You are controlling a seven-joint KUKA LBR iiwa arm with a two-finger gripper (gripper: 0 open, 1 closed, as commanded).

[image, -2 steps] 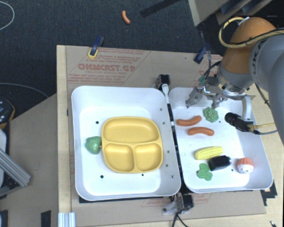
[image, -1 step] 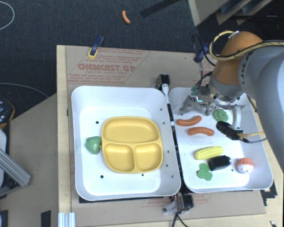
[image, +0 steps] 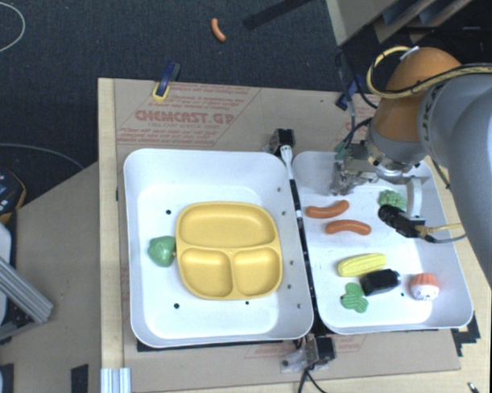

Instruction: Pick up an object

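Nearest in the right bin [image: 447,307] lie a green piece [image: 354,299], a black block [image: 379,281], corn [image: 361,264] and a sushi piece [image: 423,286] (none touched). Beyond them, two sausages [image: 347,227]. The gripper [image: 344,179] hangs at the far corner just past the upper sausage; whether it is open I cannot tell, and I see nothing in it. Best to centre over that sausage, across its length.

The arm [image: 466,119] is extended in from the right, its grey body filling the upper right corner. The orange band [image: 411,93] is seen above the wrist, which is turned downward. The end effector [image: 347,177] is pointed down and held low at the wrist's left. Its finger state cannot be made out.
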